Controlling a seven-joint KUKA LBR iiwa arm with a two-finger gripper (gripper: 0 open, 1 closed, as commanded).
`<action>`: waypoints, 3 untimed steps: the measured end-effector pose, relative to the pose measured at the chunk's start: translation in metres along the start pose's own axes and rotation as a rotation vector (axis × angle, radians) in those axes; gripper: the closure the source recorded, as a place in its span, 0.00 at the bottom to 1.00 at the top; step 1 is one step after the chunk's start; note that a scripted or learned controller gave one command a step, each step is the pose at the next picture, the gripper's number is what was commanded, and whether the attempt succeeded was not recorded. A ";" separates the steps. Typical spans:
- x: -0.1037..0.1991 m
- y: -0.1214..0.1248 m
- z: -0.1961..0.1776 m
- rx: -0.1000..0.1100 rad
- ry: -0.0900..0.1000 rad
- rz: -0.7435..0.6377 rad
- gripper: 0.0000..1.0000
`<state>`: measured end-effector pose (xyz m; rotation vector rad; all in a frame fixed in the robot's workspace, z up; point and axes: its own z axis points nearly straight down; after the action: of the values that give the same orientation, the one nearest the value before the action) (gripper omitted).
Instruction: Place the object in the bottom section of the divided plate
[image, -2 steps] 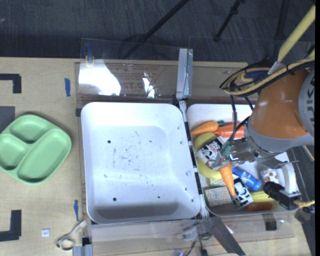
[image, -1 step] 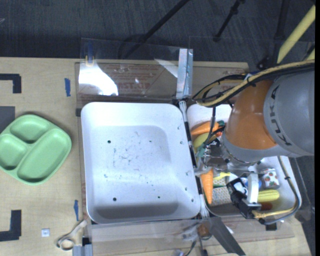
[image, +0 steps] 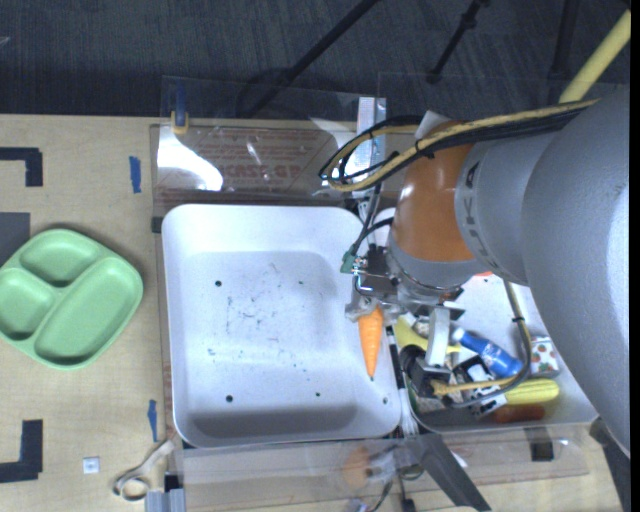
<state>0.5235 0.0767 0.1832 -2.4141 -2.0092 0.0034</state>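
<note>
Your gripper (image: 372, 305) hangs over the right edge of the left white bin (image: 250, 310), fingers clamped on the thick top end of an orange carrot (image: 370, 342). You'll see the carrot's long axis runs nearly straight down the view, its narrow tip aimed at the near rim. Well apart to the left, the green divided plate (image: 65, 297) sits on the wooden bench (image: 80, 420). Cluttered items fill the right bin (image: 540, 425).

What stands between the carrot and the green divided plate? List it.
The carrot hangs point-down just under the gripper, over the left bin's right edge. Toward the green divided plate on the bench at far left lie the left bin's floor and its low left wall; no other object shows on that path.
</note>
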 end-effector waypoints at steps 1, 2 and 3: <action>0.023 -0.003 -0.125 0.000 -0.001 0.127 1.00; 0.089 0.028 -0.045 0.003 -0.001 0.022 1.00; 0.142 0.001 -0.035 0.003 -0.002 -0.041 1.00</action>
<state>0.5501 0.2166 0.2182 -2.3718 -2.0567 0.0087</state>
